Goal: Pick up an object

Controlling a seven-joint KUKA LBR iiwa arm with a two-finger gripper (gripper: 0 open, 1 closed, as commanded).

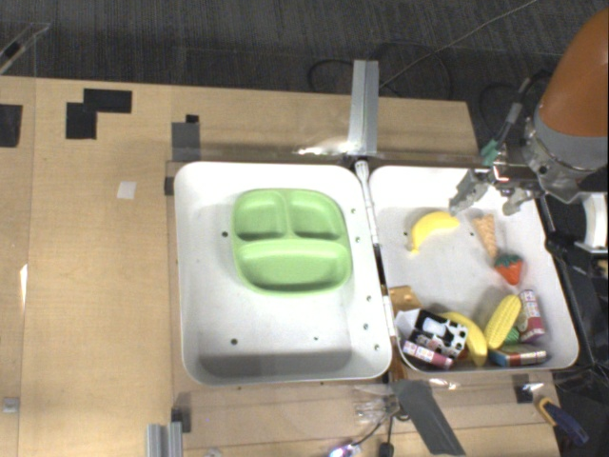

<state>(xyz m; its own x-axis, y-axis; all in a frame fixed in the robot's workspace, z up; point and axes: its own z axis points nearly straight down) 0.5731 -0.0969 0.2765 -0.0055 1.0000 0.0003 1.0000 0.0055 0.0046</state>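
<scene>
My gripper (492, 195) hangs over the back of the right bin (447, 279), open, with nothing between its two spread fingers (465, 194). A yellow banana-shaped toy (432, 228) lies just in front and left of the left finger. An orange carrot toy (499, 249) with a green top lies below the gripper, toward the bin's right side.
The front of the right bin holds a corn cob (504, 320), a second yellow toy (468, 337), a black-and-white item (434, 328), a pink bottle (530, 313) and markers (520, 356). A green divided plate (290, 238) lies in the left bin (205, 284).
</scene>
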